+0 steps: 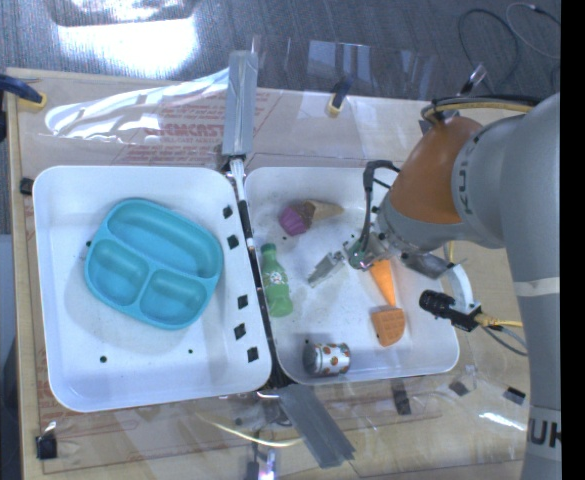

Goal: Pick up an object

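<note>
My gripper [322, 269] hangs over the middle of the right bin [427, 360], pointing left, open with nothing between its fingers. A green bottle [275, 281] lies just left of it by the bin's left wall. A purple and tan cone-shaped toy [301, 216] lies further back. An orange carrot-like piece [384, 280] lies right of the gripper, under the wrist, and an orange wedge [388, 325] lies in front of it. A small can [327, 358] lies on its side at the front wall.
The left bin [62, 368] holds a blue divided plate [154, 262]. A ridge with black clips [240, 268] separates the two bins. The grey arm with its orange band [427, 183] covers the right bin's far right side.
</note>
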Motion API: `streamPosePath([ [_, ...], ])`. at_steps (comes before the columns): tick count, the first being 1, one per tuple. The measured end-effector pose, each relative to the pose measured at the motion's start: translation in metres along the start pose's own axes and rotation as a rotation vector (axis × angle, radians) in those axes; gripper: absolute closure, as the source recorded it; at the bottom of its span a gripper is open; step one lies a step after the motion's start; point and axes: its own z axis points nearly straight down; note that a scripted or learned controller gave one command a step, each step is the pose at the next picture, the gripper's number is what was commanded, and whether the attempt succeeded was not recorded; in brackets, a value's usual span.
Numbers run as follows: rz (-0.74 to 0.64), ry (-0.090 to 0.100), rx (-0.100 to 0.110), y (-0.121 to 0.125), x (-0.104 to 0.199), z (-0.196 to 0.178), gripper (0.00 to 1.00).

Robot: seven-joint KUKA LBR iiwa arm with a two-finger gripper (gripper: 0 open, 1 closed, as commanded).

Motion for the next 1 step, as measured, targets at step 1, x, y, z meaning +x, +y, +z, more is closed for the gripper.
streamPosePath([
  [1, 0.047, -0.002, -0.002, 0.0421, -0.0184, -0.0836, 0.00],
])
